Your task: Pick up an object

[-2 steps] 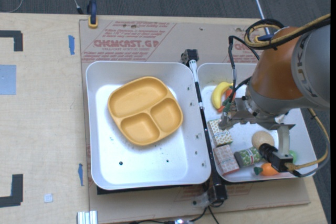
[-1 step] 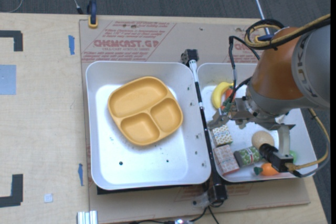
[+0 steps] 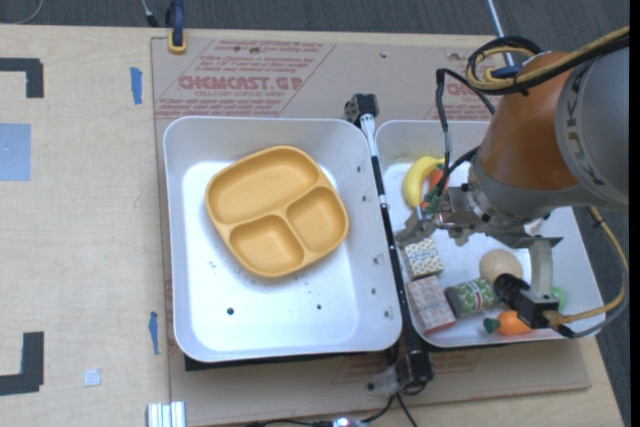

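Observation:
My gripper [image 3: 436, 218] hangs low over the left part of the right bin [image 3: 585, 245], below the orange wrist band. A yellow banana [image 3: 419, 178] lies just behind it at the bin's far left. A small dotted box [image 3: 424, 258] sits right under and in front of the gripper. A pinkish box [image 3: 431, 303] and a green can [image 3: 471, 296] lie nearer the front wall. A beige egg-shaped object [image 3: 500, 265] and an orange carrot [image 3: 513, 323] rest to the right, partly covered by the arm's black fittings.
The left bin [image 3: 190, 245] holds a yellow three-compartment plate [image 3: 276, 210]. A black clamp [image 3: 361, 107] and a rail run between the two bins. Cables loop above the wrist at the right bin's far side.

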Controlling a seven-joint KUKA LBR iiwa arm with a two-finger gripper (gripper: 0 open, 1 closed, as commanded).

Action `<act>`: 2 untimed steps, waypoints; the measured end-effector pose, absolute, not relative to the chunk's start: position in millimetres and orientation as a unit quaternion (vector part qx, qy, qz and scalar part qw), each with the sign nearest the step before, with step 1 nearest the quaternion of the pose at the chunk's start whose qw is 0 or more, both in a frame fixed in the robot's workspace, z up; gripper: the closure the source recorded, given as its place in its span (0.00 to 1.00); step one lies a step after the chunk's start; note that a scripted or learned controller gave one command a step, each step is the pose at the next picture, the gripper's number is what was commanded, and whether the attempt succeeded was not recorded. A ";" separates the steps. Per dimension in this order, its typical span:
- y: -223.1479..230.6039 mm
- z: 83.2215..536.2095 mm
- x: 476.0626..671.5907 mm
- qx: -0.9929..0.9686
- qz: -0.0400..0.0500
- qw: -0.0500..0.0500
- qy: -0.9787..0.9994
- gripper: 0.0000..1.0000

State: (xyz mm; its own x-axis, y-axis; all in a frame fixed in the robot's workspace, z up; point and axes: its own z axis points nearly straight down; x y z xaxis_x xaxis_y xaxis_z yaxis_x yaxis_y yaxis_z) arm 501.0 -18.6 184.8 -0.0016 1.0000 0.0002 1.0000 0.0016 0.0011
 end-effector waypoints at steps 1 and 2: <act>-18.6 184.8 501.0 0.707 0.000 0.000 0.708 0.00; -90.1 96.3 510.7 0.707 0.003 0.004 0.707 0.00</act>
State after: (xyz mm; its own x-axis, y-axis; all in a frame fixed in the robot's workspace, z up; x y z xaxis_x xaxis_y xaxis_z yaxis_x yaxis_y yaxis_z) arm 510.7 -90.1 96.3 0.0000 1.0000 -0.0015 1.0000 0.0000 0.0091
